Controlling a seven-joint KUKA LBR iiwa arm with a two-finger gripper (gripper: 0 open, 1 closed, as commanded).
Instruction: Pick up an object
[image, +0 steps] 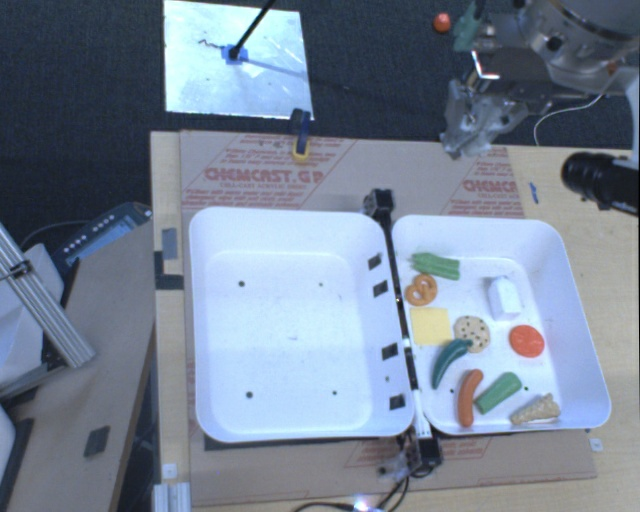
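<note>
Bench: pale wooden bench top (100, 330) on dark carpet, with a printed cardboard sheet (260, 170) under two bins.
Left bin: shallow white plastic bin (215, 245) beside its twin, joined along a black hinge strip.
Right bin: shallow white plastic bin (570, 300) holding small toy foods.
Upper row: green ridged bean pod (436, 265), brown pretzel (421, 291) just below it, white rounded block (504, 296) to the right.
Middle row: flat yellow cheese square (431, 325), round speckled cookie (471, 332) touching its right side, orange-red tomato slice (527, 341) further right.
Lower row: dark green curved pepper (449, 361), red-orange sausage (469, 396), green cucumber-like stick (497, 392), tan wedge of bread (536, 409) at the near corner.
Arm: grey metal gripper (468, 130) hangs above the cardboard behind the right bin, well apart from the foods.
Gripper state: whether it is spread or closed cannot be made out; nothing is seen in it.
</note>
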